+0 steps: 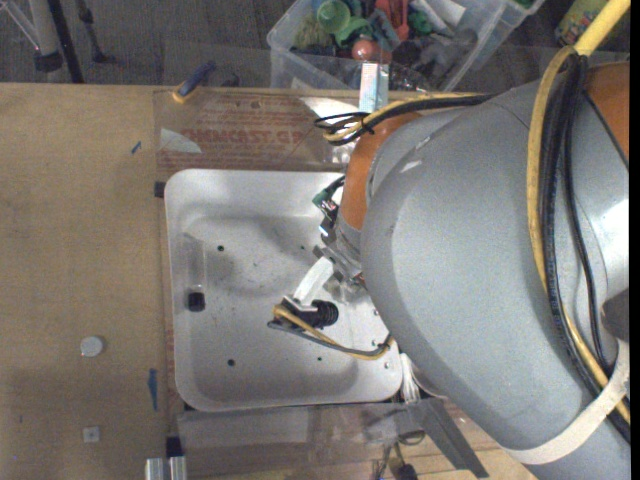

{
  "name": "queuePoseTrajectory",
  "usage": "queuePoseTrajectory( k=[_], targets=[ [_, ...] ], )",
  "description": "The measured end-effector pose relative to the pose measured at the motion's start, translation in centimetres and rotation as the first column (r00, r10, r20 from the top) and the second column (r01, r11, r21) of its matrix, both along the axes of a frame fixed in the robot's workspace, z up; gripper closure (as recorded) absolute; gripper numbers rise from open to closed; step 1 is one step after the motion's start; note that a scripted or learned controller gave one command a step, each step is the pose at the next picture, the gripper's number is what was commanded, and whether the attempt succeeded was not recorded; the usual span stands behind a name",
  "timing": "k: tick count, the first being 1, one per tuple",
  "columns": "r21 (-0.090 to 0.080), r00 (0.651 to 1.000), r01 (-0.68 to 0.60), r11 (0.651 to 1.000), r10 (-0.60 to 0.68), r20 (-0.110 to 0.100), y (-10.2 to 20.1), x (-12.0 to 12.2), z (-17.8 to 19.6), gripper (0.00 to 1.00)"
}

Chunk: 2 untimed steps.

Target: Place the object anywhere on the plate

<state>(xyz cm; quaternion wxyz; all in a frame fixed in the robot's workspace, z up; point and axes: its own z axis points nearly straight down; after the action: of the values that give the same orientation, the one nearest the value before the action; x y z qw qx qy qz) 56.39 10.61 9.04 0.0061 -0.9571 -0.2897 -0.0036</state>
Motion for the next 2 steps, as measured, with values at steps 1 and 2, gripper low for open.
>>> queuePoseTrajectory(
  k=[1, 2],
  targets=[
    [-0.001, 0.999, 0.041, 0.999, -0.041, -0.004, -0.6, -3.5, 1.3, 1.0],
    [-0.016, 0.928, -0.372, 0.928, 0.372, 0.01, 6.9, -6.9, 0.1, 1.0]
  ],
)
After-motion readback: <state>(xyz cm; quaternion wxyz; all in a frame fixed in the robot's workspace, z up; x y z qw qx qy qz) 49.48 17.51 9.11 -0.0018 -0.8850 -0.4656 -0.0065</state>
